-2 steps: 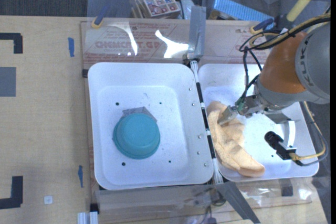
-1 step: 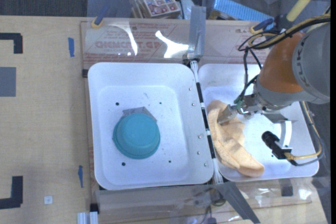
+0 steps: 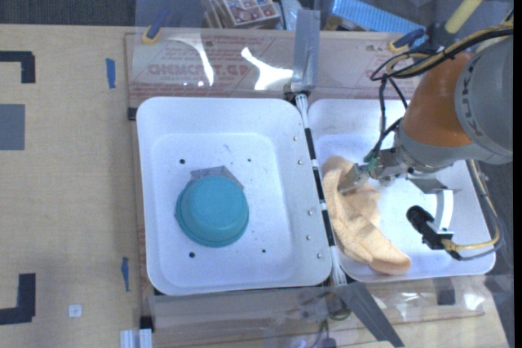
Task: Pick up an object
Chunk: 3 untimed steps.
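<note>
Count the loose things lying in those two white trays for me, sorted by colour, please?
Teal: 1, a bowl upside down in the left tray.
Tan: 1, a banana-shaped thing in the right tray, under the pincer.
Total: 2

Blue tape [image 3: 110,73] marks the wooden bench [image 3: 57,200].
</note>
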{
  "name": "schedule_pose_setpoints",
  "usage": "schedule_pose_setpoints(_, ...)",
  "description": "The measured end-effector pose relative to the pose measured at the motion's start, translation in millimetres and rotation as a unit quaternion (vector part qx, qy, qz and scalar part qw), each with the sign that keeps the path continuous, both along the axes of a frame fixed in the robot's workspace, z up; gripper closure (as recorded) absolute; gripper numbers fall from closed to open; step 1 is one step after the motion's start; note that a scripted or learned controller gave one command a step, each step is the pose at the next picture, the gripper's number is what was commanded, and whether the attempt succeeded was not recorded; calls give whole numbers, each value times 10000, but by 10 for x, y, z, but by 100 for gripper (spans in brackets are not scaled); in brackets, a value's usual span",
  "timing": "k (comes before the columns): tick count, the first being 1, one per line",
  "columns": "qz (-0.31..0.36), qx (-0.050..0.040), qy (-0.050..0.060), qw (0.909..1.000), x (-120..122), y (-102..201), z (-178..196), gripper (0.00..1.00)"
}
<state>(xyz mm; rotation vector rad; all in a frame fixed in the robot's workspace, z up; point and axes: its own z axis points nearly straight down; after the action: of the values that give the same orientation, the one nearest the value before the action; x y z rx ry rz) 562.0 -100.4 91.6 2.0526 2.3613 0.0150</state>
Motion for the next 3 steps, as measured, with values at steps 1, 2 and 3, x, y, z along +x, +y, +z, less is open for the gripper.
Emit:
schedule_pose_setpoints(1,-2,-1,16,10000,41,7,-5,0)
schedule_pose_setpoints(2,-43,-4,-2,10000,4,12,0,0)
schedule_pose_setpoints(3,-338,14,3,9994,-70,-4,-1,0)
